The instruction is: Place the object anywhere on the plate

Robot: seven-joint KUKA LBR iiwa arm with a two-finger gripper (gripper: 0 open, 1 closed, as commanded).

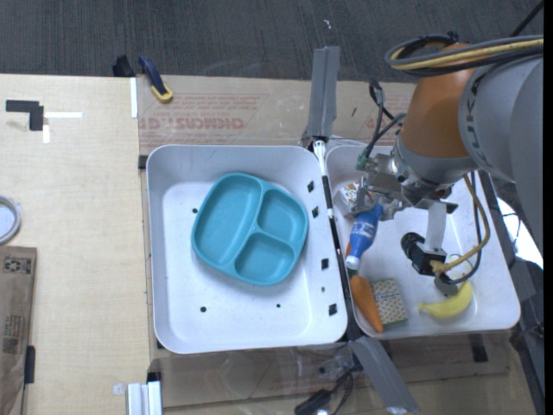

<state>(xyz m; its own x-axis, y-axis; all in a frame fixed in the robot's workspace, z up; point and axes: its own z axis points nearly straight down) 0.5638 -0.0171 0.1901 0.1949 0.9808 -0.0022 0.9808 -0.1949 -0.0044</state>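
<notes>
Carrot (365, 304), sponge (390, 301) and banana (448, 303) are seen nearest in the right bin (501, 318); the bottle (361, 235) lies beyond, under the gripper (380, 199), whose state cannot be told. A missed grasp is risked; the plate (249, 228) sits left

Just one camera here, mounted above the pale wooden table (69, 197) and looking down at a slant, so the far edge and a strip of dark grey floor (216, 15) sit along the top. It's near enough that the two shallow white plastic bins (164, 258) side by side take up most of the picture. The big grey robot arm with the orange band (467, 102) comes in from the right, bulking large over the right-hand bin.
</notes>
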